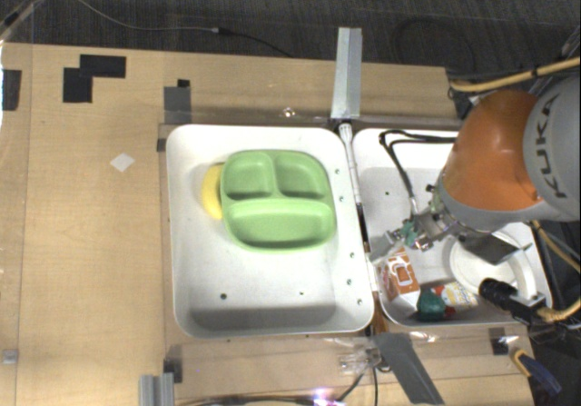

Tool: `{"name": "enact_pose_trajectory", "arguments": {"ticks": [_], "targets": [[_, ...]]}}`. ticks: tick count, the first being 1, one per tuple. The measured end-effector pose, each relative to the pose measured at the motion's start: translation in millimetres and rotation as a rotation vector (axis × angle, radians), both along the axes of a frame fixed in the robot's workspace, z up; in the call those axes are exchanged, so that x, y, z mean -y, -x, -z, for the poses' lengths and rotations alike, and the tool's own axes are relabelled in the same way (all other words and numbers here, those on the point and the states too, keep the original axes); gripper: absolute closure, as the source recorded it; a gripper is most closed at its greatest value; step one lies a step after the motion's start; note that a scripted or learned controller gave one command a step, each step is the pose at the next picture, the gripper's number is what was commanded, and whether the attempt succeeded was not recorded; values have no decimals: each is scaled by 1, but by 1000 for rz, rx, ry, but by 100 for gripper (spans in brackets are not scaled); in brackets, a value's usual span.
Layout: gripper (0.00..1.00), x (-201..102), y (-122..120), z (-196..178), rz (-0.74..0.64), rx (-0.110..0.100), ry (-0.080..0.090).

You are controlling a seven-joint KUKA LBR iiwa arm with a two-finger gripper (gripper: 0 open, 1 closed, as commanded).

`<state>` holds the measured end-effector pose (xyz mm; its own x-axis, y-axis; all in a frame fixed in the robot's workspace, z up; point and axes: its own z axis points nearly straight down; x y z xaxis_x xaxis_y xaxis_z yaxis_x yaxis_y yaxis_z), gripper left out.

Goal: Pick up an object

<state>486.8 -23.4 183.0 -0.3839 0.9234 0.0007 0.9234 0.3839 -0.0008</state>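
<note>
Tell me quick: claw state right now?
Claw: cannot be told; it sits low over the right bin, near an orange-and-white packet.

Plate (275, 198) in left bin (195, 286)

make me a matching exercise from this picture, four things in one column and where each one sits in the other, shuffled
Things:
1. green divided plate
2. yellow object
3. orange and white packet
4. dark green object

Places:
A. right bin, by its front wall, just right of the packet
B. left bin, peeking out from under the plate's left edge
C. left bin, toward its back half
D. right bin, near the wall shared with the left bin

Pairs: 1-C, 2-B, 3-D, 4-A
</note>
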Motion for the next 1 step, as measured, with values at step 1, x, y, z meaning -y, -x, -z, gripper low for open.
{"name": "enact_pose_trajectory", "arguments": {"ticks": [1], "targets": [[0, 0, 0, 0, 0, 0, 0]]}}
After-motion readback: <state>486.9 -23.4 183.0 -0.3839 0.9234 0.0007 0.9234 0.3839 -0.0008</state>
